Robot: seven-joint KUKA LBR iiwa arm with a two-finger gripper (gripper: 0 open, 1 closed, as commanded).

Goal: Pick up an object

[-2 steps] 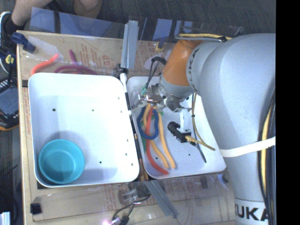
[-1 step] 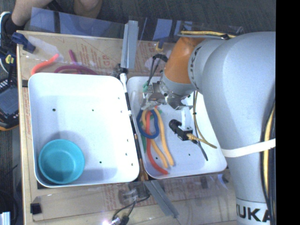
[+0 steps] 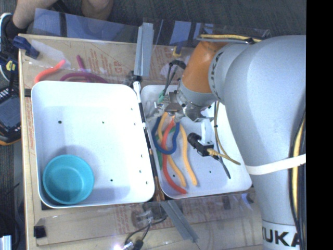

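Camera view: arm low over the right bin, gripper at a tangle of coloured cords.
The gripper sits at the far left corner of the right bin, right above the top ends of the cords; whether it is open, closed or gripping anything cannot be told, since the wrist hides it. Just below it lie a blue cord bent in a loop, a green cord and an orange cord crossing inside that loop, a red cord curving toward the near edge, and a yellow cord beside it. The left bin holds a blue bowl in its near left corner. A pink tube lies on the bench behind the left bin.
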